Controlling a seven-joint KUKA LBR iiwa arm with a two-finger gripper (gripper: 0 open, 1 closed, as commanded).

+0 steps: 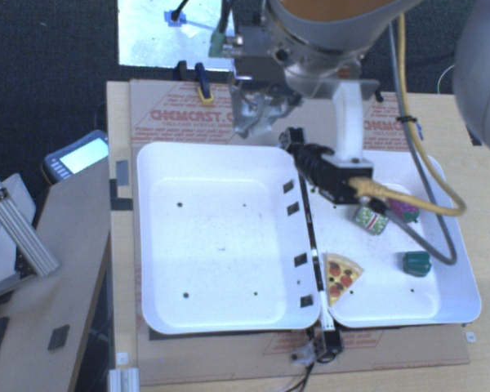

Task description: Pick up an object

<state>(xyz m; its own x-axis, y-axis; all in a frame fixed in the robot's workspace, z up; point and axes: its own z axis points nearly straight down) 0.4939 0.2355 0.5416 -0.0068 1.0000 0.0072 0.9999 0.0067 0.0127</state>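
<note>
Your gripper [261,117] is blurred, state unclear; the pizza slice [341,274] looks flat, probably light: pinch its edges.

Two bins side by side on the worktop [122,243], left bin [220,243] beside right bin [441,296], pizza slice [340,276] in the right bin near the divider, small block [416,263] right of it, my end effector [261,119] seemingly behind the left bin's far rim
</note>
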